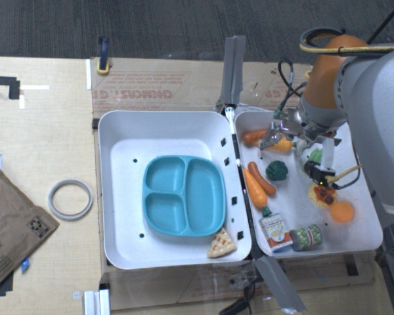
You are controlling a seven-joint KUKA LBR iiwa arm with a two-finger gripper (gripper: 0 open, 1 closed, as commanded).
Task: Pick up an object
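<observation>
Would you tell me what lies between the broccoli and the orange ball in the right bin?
In the camera view, bare white bin floor separates the broccoli from the orange ball.

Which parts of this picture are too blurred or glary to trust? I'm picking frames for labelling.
Camera view: lighting is even and soft, with faint shadows inside the left bin; the blue tray and waffle piece are sharp; the claw is small and murky against the toys in the right bin; the arm near the lens looks softer.

Teal divided plate (184,195), white bins (118,176), orange carrot (255,190), dark-green broccoli (276,170).
</observation>
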